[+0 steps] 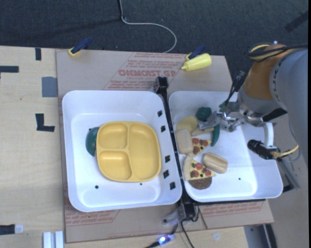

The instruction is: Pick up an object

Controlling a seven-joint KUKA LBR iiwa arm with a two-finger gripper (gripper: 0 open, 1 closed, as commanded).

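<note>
So the gripper (213, 122) is down in the right bin (248, 182), over toward its upper middle, reaching in from the arm (271, 89) at 3 o'clock. Honestly can't tell what state it's in, it's just a metal blur from up here.

Right around it is the toy food pile: a dark green piece (203, 112) touching or just beside it at about 10 o'clock, a tan round thing (186, 123) at 9, a pale bread-looking piece (183, 141) and small pizza slice (199, 145) around 7 to 8. Further out at 6 there's a bun (215, 162) and a bigger pizza slice (198, 171).

Left bin (75, 154) has a yellow divided plate (128, 151) sitting over something teal (91, 141).
</note>
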